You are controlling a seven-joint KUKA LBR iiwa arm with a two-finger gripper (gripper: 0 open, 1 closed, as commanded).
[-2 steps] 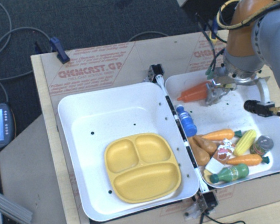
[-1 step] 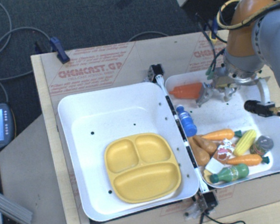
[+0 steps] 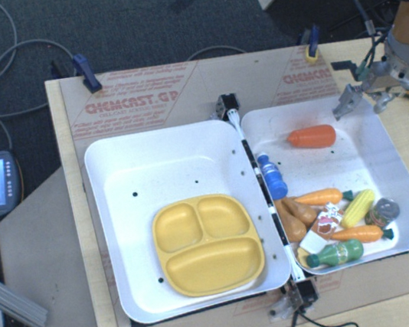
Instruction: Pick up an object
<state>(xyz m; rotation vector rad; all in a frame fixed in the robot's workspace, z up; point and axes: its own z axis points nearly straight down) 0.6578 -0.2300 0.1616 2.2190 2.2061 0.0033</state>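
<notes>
- Pincer [image 3: 354,97]: sits above the far right corner of the right bin [image 3: 403,164]. You cannot tell from this view whether it is open or closed; no object is seen in its grasp.
- Nearest to it: an orange-red vegetable [image 3: 311,137], lying alone on the bin floor just to its left and a little toward you. Likely the easiest target.
- Risk: rounded and lying flat, it could roll or squirt out if you close off-centre. Coming down this near the wall, you could clip the rim.
- Further left of the pincer: a blue bottle [image 3: 271,175], lying against the wall between the bins. Poor clearance there.
- Well below the pincer, at the bin's near end: a crowded pile with a carrot [image 3: 319,197], corn cob [image 3: 357,207], grey can [image 3: 384,210], second carrot [image 3: 356,234] and green bottle [image 3: 335,255], all touching or overlapping.
- Risk: a grab there may catch two items or push them aside.
- Farthest from the pincer: the left bin [image 3: 114,182], holding one yellow divided plate [image 3: 208,244].
</notes>
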